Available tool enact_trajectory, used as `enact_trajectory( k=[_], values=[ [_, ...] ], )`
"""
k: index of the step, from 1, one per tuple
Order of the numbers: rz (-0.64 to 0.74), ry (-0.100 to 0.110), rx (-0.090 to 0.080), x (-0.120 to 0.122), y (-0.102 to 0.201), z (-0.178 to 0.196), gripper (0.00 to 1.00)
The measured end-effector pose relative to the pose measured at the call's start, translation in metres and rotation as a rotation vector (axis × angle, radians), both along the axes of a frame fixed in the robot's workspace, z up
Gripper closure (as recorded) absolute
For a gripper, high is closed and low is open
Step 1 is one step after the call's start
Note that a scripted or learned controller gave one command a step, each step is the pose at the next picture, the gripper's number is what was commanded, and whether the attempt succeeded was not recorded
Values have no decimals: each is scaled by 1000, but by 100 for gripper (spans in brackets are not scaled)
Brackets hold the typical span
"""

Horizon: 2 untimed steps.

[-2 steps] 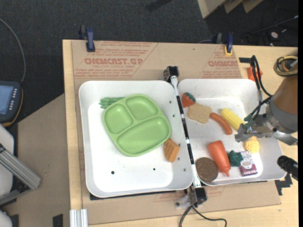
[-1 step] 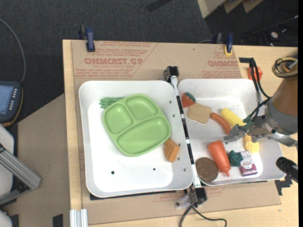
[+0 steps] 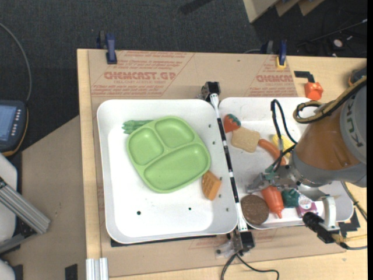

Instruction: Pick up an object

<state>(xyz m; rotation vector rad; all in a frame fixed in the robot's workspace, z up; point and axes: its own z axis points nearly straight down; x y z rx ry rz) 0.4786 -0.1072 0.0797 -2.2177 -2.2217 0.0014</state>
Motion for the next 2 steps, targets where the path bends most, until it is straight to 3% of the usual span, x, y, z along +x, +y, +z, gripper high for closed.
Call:
enact_trajectory(
  k=[1,2],
  values=[
    [-2,-3,-1,0,0,5,0],
    [-3,-4,-3,0,-22,5,0]
  ],
)
